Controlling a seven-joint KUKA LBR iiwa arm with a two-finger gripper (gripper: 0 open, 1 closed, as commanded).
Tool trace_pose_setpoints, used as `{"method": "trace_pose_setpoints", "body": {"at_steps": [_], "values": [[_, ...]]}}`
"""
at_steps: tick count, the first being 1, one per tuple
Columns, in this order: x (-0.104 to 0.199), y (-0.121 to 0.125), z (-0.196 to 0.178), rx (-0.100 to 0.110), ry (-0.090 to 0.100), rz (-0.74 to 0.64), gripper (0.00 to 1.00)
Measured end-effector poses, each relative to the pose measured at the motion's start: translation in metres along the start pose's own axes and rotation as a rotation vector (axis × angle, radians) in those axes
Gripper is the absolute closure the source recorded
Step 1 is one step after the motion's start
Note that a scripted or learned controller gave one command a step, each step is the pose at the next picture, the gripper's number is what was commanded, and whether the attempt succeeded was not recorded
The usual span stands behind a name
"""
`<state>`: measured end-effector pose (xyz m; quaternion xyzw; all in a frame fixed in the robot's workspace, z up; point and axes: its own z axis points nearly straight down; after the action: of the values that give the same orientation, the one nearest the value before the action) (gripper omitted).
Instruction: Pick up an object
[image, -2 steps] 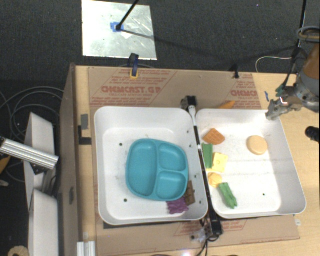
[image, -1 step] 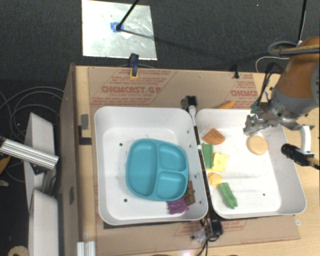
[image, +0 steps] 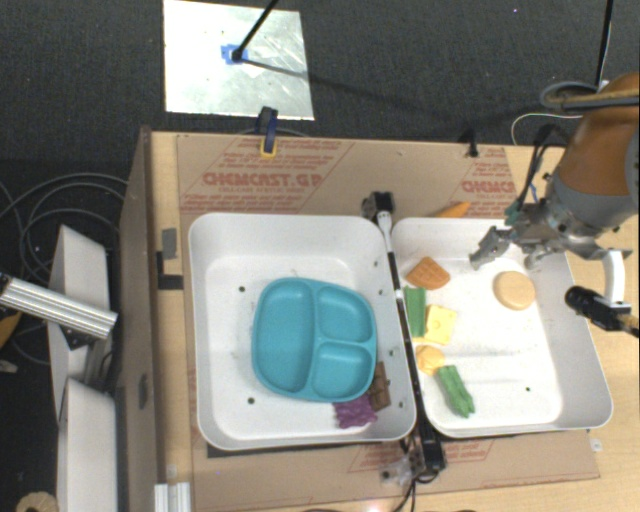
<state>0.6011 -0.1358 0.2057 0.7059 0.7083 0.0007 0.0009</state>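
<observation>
My gripper (image: 508, 254) hangs over the back of the right bin (image: 575, 400), its fingers spread open with nothing between them. Just below it lies a round tan biscuit (image: 516, 291). To its left rests an orange bread-like piece (image: 428, 273). Along the bin's left side lie a yellow wedge (image: 440, 324), a green strip (image: 415, 305), a small yellow-orange lump (image: 430, 357) and a green vegetable (image: 455, 390).
The left bin (image: 225, 260) holds a teal divided plate (image: 315, 338), with a purple piece (image: 352, 412) and a brown piece (image: 380, 390) at its front edge. An orange carrot-like piece (image: 454, 210) lies on the cardboard behind the right bin. The arm's black fitting (image: 598, 305) overhangs the right rim.
</observation>
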Motion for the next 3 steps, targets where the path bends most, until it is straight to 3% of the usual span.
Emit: {"method": "trace_pose_setpoints", "body": {"at_steps": [1,2,3], "values": [[0.044,-0.019,0.104,0.012,0.004,-0.004,0.00],[-0.003,-0.120,0.123,0.009,0.002,0.009,0.00],[0.036,-0.113,0.069,-0.002,0.000,-0.004,0.00]]}}
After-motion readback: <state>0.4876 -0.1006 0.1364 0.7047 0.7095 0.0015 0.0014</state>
